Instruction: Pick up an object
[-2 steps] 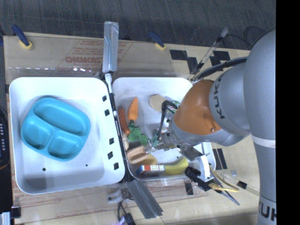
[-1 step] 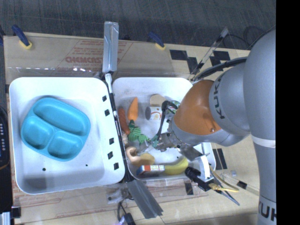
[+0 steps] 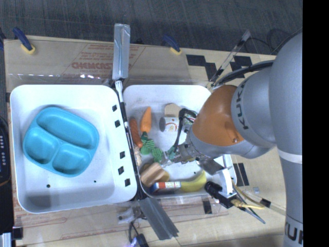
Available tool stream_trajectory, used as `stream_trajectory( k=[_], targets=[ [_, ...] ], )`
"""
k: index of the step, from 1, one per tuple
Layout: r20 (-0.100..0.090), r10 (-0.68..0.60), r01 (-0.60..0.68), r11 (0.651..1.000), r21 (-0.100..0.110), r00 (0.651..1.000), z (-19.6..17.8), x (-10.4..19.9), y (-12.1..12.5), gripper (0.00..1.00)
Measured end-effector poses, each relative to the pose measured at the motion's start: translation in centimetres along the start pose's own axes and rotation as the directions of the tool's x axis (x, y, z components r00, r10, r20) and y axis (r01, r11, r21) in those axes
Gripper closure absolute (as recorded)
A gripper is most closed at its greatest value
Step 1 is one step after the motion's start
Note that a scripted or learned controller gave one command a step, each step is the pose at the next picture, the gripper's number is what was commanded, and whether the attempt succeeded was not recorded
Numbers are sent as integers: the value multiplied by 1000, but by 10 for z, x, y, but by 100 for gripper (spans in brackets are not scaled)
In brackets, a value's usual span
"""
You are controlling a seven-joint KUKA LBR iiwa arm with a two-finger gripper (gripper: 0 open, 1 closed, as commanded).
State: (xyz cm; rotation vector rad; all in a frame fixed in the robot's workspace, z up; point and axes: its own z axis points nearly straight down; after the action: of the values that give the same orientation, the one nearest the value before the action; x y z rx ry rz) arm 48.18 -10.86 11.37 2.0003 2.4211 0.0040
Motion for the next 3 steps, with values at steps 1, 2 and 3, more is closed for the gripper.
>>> stream_trajectory(
  k=[1, 2, 3],
  targets=[
    [0, 2, -2, 1000, -4, 1000, -113, 56, 8, 100],
    [2, 66, -66, 998, 4, 998, -115, 35, 2, 100],
    [2, 66, -66, 998, 4, 998, -115, 36, 2, 0]
  ],
)
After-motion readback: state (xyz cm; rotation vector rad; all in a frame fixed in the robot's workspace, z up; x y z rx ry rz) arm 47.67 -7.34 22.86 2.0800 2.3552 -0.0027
